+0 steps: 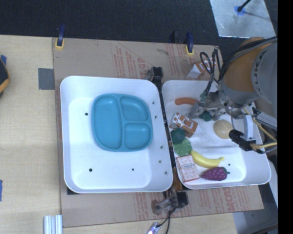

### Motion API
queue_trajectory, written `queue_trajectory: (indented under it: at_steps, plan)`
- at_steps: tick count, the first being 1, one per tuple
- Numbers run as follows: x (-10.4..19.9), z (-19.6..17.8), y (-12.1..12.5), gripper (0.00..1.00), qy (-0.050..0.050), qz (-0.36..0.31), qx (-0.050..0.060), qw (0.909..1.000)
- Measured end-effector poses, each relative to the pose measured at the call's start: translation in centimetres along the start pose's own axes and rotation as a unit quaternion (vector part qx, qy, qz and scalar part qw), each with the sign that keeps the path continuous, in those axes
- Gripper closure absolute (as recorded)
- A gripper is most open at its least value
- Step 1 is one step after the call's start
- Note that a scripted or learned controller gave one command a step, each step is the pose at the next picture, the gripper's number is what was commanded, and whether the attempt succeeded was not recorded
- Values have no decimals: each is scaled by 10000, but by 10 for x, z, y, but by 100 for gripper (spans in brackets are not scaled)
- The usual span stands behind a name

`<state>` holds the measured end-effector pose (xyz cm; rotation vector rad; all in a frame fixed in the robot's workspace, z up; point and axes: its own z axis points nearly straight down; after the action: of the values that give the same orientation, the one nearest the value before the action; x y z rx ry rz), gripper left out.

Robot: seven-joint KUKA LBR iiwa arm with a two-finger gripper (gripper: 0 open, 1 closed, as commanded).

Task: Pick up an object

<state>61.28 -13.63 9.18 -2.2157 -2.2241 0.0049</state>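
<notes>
White plastic walls keep the candidates gathered in the right-hand shallow bin (256, 177): a yellow toy banana (206, 159), a purple grape bunch (214, 173), a beige egg-shaped piece (223, 128) and an orange sausage-shaped toy (186, 101). The claw (206, 107) hangs low over that bin's far side, just beside the sausage, likely positioned for a grab; I cannot tell whether it is apart or together. A blue divided plastic tray (122, 121) lies alone in the left bin (75, 177).

Arm in from the right, wrist low.
Grey arm, orange band above wrist; gripper (203, 109) angled down-left.

Robotics lab, clamped cardboard (136, 57) bench, white bins (73, 130), toy food (207, 159)
</notes>
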Motion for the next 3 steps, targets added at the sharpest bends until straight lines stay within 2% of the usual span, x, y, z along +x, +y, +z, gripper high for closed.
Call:
queue_trajectory:
  at_steps: [1, 2, 3]
  plan:
    - [-33, -1, 43, 0, 3, 0, -9, 10000]
    - [-24, 0, 0, 0, 0, 2, 0, 10000]
    - [-60, -1, 36, 0, 4, 4, -9, 10000]
